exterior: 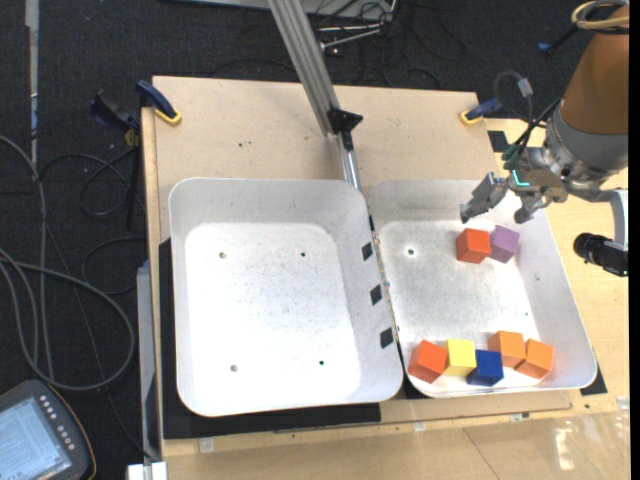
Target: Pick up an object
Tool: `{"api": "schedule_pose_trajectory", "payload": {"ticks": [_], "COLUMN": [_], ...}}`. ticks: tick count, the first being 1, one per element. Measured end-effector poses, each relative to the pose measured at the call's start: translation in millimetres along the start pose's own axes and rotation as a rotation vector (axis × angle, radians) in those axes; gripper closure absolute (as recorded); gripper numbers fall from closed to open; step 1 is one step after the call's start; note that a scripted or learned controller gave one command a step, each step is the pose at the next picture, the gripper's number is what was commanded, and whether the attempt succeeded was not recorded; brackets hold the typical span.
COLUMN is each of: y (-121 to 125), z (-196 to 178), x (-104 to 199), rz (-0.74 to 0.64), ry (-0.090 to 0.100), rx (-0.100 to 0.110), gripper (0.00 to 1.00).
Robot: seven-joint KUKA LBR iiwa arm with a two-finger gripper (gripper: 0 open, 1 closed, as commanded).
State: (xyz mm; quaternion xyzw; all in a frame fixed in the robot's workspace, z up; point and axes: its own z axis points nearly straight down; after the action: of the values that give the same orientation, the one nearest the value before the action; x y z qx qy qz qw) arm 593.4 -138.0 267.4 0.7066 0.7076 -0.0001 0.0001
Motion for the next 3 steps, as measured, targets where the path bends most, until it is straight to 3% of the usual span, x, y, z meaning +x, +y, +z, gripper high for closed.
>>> {"api": "schedule_pose_trajectory", "payload": {"ticks": [3], "y": [-6], "z": [149], "x": [-4], "rz": [0.002], "ry": [0.001], "rx": [0.005], "gripper": [0.0]}}
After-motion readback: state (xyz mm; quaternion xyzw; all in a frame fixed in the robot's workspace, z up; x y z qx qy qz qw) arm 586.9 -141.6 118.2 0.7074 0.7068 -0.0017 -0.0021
